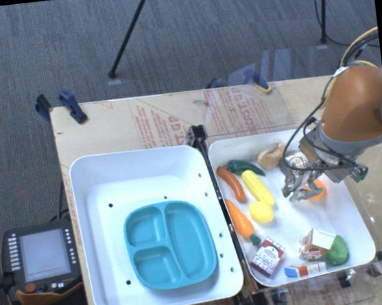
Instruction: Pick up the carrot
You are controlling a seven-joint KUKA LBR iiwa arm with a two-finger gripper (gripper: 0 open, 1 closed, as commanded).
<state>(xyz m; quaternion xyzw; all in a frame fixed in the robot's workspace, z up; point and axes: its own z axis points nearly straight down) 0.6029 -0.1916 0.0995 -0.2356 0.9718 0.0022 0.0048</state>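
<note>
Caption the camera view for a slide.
Gripper hovers in the right bin above an orange item, apart from the carrot by the left wall.

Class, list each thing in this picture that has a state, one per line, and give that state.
carrot: lying in the right bin by its left wall, not held.
hand: low over the right bin, above something orange.
blue tray: flat in the left bin, compartments empty.
corn: lying beside the lemon.
small carton: tipped on its side.
</note>
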